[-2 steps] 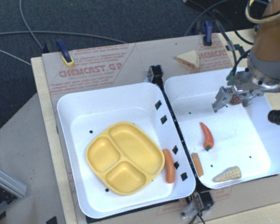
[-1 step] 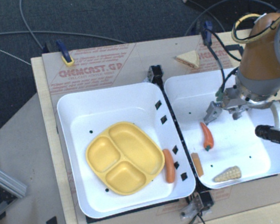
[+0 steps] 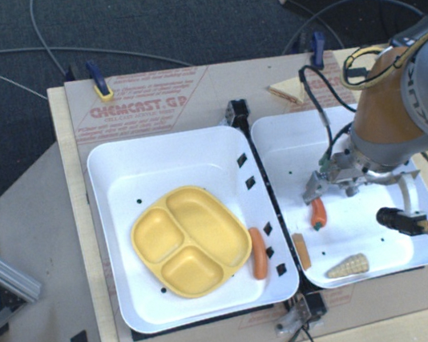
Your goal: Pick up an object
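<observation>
A yellow tray [image 3: 191, 240] lies in the left bin [image 3: 117, 223], with a sausage [image 3: 258, 253] just beside its right edge. In the right bin [image 3: 291, 145], a tan stick [image 3: 301, 250] lies by the left wall and a corn cob [image 3: 349, 267] near the front. The pincer [image 3: 317, 204] hangs above a carrot [image 3: 317, 214] at its tips; whether it grips cannot be told.

Premises present as a robotics lab test cell. A board bench [image 3: 146, 104] printed with a supplier's name is held by blue clamps [image 3: 98, 78] along the frame's top. Loose cables [image 3: 55, 46] cross dark carpet at upper left. Two white bins [image 3: 117, 223] sit centre frame under the grey-and-orange arm [image 3: 399, 111].
</observation>
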Robot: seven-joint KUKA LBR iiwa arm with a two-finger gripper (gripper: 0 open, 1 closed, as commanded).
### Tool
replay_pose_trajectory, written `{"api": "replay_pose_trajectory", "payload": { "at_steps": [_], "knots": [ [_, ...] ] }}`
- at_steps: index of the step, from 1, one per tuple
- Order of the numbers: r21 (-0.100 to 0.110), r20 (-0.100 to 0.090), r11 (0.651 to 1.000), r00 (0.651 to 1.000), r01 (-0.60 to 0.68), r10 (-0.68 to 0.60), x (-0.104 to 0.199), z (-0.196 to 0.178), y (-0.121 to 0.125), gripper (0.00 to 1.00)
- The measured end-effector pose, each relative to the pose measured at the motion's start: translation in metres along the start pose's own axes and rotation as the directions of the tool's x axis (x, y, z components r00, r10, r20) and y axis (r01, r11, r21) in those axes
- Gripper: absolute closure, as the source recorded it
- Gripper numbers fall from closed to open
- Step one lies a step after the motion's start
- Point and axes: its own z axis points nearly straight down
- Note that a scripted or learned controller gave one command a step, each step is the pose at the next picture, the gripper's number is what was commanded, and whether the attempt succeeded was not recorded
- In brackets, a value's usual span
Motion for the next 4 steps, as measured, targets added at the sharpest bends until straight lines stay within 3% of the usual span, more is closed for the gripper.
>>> {"api": "replay_pose_trajectory", "payload": {
  "at_steps": [1, 3, 4],
  "knots": [
    [-0.006, 0.001, 1.000, 1.000, 0.000, 0.000, 0.000, -0.014, 0.002, 1.00],
    [-0.014, 0.004, 1.000, 1.000, 0.002, -0.002, 0.001, -0.133, 0.007, 1.00],
    [-0.004, 0.002, 1.000, 1.000, 0.001, -0.001, 0.001, -0.116, 0.008, 1.00]
  ]
}}
